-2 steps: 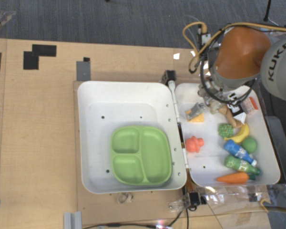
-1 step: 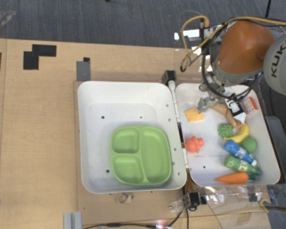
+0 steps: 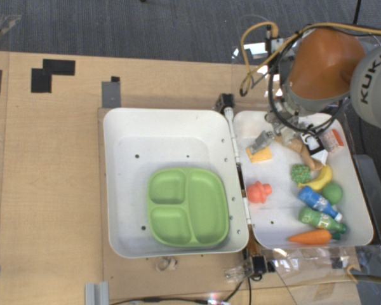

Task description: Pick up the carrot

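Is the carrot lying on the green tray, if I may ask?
No, the carrot lies at the near edge of the right bin, while the green tray sits in the left bin.

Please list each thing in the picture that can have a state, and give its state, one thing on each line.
carrot: lying flat at the near edge of the right bin, not held.
gripper: low over the far end of the right bin, by the yellow wedge; far from the carrot.
green tray: flat in the left bin, right side up.
blue bottle: on its side.
green bottle: on its side.
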You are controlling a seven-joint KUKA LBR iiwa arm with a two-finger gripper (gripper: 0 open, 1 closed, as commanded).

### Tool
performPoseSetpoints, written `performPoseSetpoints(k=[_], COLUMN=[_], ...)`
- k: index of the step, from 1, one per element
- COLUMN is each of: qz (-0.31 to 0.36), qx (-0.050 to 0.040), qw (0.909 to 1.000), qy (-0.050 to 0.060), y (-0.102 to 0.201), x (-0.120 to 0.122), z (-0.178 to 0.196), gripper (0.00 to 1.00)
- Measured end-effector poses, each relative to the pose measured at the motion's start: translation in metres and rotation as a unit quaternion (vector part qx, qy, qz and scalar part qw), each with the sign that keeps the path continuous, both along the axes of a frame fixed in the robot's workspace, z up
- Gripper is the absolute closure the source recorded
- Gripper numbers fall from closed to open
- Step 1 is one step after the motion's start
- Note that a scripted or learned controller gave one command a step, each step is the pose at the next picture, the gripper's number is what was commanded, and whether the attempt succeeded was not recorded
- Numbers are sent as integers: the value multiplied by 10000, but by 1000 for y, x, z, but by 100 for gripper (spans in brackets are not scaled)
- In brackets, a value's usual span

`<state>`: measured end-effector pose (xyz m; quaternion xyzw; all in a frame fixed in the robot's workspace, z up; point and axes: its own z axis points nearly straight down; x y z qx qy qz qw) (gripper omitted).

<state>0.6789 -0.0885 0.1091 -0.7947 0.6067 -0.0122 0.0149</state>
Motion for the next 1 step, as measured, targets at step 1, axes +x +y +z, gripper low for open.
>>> performPoseSetpoints(k=[1], qz=[722], qx=[-45], qw=[9974], qy=[74], y=[4], x=[-4], z=[-16], gripper=[0])
